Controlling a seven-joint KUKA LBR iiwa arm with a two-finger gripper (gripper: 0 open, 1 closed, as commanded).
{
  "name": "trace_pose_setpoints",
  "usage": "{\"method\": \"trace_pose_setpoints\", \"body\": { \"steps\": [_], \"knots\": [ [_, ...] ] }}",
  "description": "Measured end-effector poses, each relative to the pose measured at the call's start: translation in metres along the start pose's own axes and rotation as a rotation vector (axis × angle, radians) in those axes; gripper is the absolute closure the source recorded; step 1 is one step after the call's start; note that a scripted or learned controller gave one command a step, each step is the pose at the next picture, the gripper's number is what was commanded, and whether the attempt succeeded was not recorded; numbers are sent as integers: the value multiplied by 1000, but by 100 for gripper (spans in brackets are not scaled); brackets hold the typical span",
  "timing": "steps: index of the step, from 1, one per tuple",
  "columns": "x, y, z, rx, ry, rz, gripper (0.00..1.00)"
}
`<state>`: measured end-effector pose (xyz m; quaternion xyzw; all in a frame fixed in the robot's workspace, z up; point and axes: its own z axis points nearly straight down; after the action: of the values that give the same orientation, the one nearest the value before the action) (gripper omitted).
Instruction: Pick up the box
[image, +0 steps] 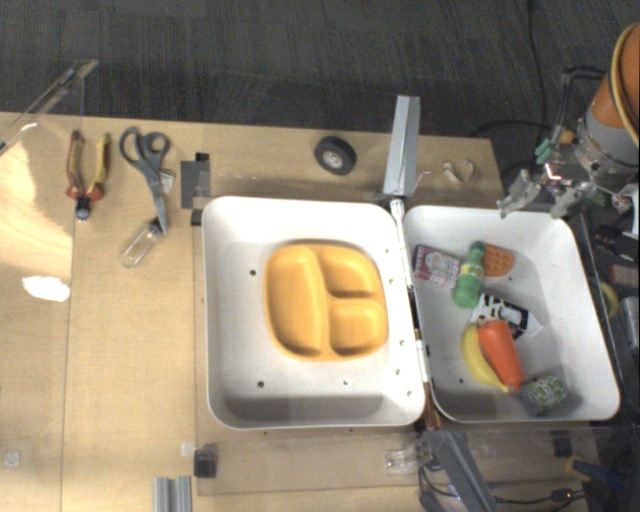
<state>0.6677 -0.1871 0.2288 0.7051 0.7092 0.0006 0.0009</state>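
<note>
1. Two shallow white plastic bins are seen side by side on the pale wooden bench (110, 350): the left bin (230, 400) and the right bin (585, 330).
2. A yellow plastic tray with three compartments (325, 300) is seen lying in the middle of the left bin.
3. The small box with a pink and white printed wrapper (436, 264) is found lying flat in the right bin, near its left wall and toward the far end.
4. A green bottle (468, 283) is seen just beside the box on its right, with an orange round item (498, 262) next to it.
5. Nearer the front of the right bin, a black and white packet (505, 315), an orange carrot-shaped toy (499, 352), a yellow banana-shaped toy (480, 362) and a small dark green can (544, 392) are found; the carrot is laid against the banana.
6. The grey arm with an orange band (615, 105) is seen at the upper right, and its pincer (540, 192) is held over the far right corner of the right bin, well apart from the box.
7. Whether the pincer is spread or pressed together cannot be told; nothing is seen between its tips.
8. On the bench left of the bins, red-handled pliers (85, 170) and grey-handled scissors (150, 170) are laid, and a roll of black tape (335, 154) is seen behind the left bin.
</note>
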Motion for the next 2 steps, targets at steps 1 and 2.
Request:
{"method": "trace_pose_setpoints", "body": {
  "steps": [1,2],
  "knots": [
    [85,-20,65,-2,0,-10,0],
    [98,-4,139,-4,-4,-54,0]
  ]
}}
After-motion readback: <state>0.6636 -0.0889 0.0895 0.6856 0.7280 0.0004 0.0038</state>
